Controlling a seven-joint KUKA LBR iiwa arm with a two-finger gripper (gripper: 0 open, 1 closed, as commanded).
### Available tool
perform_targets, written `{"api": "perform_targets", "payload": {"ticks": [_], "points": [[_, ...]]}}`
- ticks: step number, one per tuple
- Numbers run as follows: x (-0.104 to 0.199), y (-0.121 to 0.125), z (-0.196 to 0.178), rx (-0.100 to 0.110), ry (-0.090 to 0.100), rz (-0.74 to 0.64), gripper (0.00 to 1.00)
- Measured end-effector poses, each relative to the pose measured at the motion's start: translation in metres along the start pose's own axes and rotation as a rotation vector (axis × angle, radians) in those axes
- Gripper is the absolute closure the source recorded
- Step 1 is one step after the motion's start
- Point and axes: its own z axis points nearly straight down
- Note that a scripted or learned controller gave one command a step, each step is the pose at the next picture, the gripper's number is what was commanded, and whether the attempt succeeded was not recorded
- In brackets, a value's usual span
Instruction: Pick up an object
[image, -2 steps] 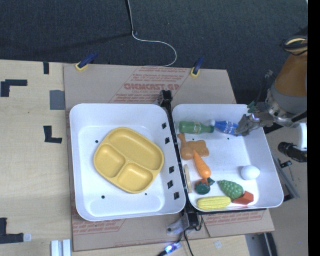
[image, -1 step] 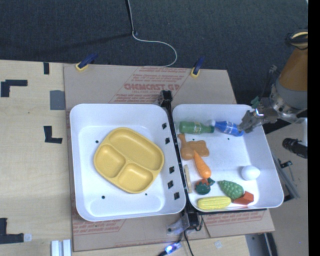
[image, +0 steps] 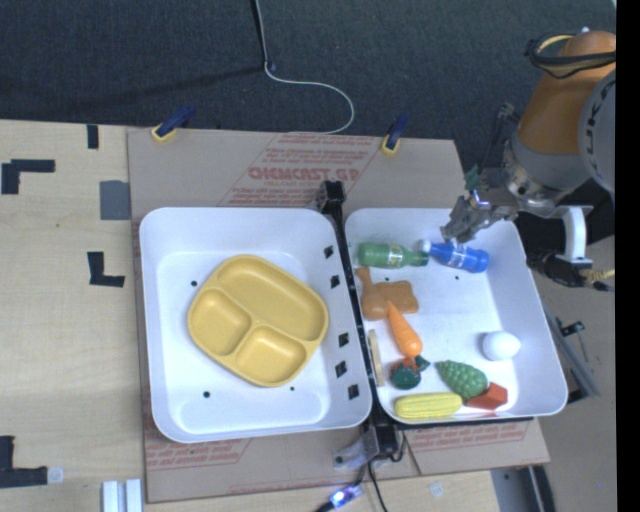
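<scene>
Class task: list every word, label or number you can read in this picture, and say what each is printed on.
"CHEMCAST G.P." (last letters uncertain): red print, repeated in rows, on the cardboard sheet under the two white bins.
Red print on the cardboard's front edge: too blurred to read.
Green bottle and blue bottle: no readable label.

Cardboard sheet (image: 290, 170) on wooden table (image: 60, 300) under both white bins; yellow clips (image: 172, 123) at its rear edge; white cable (image: 300, 85) behind.

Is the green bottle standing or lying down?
Lying down. The green bottle rests on its side along the right bin's back edge, with its cap end pointing toward the blue bottle.
</scene>
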Motion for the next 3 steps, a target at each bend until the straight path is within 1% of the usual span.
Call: {"api": "perform_targets", "payload": {"ticks": [1, 2, 3], "points": [[0.049, 0.030, 0.013, 0.002, -0.001, 0.000, 1.00], [0.081, 0.030, 0.008, 0.002, -0.001, 0.003, 1.00], [0.072, 0.037, 0.016, 0.003, -0.003, 0.006, 1.00]]}}
